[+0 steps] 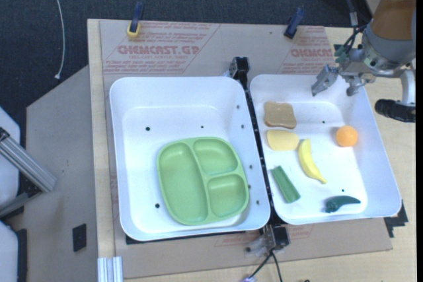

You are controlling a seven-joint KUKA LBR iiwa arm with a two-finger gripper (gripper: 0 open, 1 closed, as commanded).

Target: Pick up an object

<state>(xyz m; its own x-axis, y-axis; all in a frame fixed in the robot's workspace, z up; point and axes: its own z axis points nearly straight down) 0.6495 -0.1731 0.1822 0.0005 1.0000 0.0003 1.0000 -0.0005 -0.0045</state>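
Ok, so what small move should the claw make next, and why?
Probably come down and toward the camera to the orange ball. The open claw hovers over the right bin's far end with nothing between its fingers, and the ball lies nearest, apart from the other items.

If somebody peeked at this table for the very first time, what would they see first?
Probably the big green divided plate lying in the left bin. Next, the toy food spread in the right bin: a yellow banana, an orange ball and a slice of bread. The gripper hangs open over that bin's far edge, holding nothing.
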